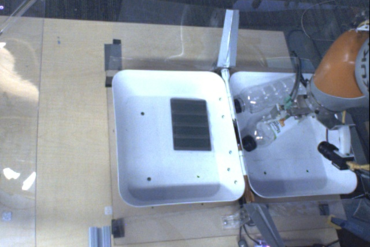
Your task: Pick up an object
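I see the gripper (289,110) low over the right bin (300,179), just right of a clear plastic bottle (267,129). The bottle's long axis runs from its black cap (249,143) up-right toward the gripper. I cannot tell its grip state.

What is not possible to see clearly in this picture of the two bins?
- Gripper, camera view: its fingers are too small and sit against clear plastic, so their state is unclear.
- Clear bottles in the right bin: transparent, so outlines and count are uncertain.
- Dark ridged pad in the left bin: too blurred to identify.
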